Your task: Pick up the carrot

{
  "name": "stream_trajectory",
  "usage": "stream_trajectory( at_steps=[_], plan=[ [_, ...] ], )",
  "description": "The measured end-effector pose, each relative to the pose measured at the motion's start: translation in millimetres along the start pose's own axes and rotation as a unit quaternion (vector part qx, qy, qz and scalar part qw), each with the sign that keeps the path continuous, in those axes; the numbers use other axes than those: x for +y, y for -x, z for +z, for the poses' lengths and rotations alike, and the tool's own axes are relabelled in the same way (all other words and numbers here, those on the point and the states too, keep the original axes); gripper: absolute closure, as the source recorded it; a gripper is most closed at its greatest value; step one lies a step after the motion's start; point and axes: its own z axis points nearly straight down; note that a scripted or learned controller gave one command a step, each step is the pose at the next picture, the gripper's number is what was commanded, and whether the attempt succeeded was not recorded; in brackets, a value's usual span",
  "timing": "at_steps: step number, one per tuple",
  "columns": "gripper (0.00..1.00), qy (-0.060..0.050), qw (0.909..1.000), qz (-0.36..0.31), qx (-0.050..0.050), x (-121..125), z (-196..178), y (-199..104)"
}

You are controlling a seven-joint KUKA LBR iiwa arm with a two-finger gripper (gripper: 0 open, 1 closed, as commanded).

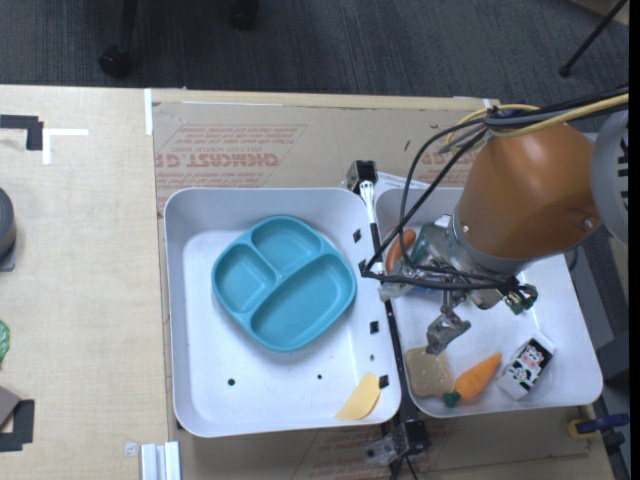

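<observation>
The carrot, orange with a green stub at its lower left end, lies slantwise near the front of the right bin. My gripper hangs over that bin, up and to the left of the carrot and apart from it, just above a tan bread slice. The orange wrist band and grey arm cover the middle and back of the bin. Nothing is visibly held.
A small black-and-white carton lies right of the carrot. Another orange piece peeks out by the bin's left wall. The left bin holds a blue divided plate and a yellow wedge. Cables run behind the arm.
</observation>
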Motion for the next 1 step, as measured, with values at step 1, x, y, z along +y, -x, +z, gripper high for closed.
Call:
stream_trajectory(
  at_steps=[1],
  plan=[
    [0.0,0.0,0.9691,0.247,0.002,28.3,1.0,20.1]
  ],
)
